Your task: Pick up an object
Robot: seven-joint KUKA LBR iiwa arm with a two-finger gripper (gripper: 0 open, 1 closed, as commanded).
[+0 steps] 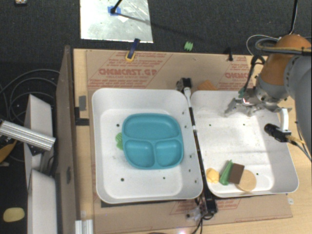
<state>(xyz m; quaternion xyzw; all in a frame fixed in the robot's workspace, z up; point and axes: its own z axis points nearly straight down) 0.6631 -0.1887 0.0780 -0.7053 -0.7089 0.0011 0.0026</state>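
1. Gripper [242, 105]: hung over the far part of the right bin [273, 186], toward its right wall; its fingers appeared splayed apart, with nothing between them.
2. Objects for picking: a cluster lay at the near edge of the right bin, comprising a yellow piece [212, 175], a green piece [226, 173], a brown block [237, 173] and a tan disc [246, 180], all touching or overlapping.
3. Deciding relation: the cluster lay well apart from the gripper, toward the bin's near wall and almost directly nearward; the green piece's long axis ran near-to-far, slightly tilted.
4. Left bin [105, 189]: held a teal divided plate [152, 140]; it lay farther from the gripper than the cluster.
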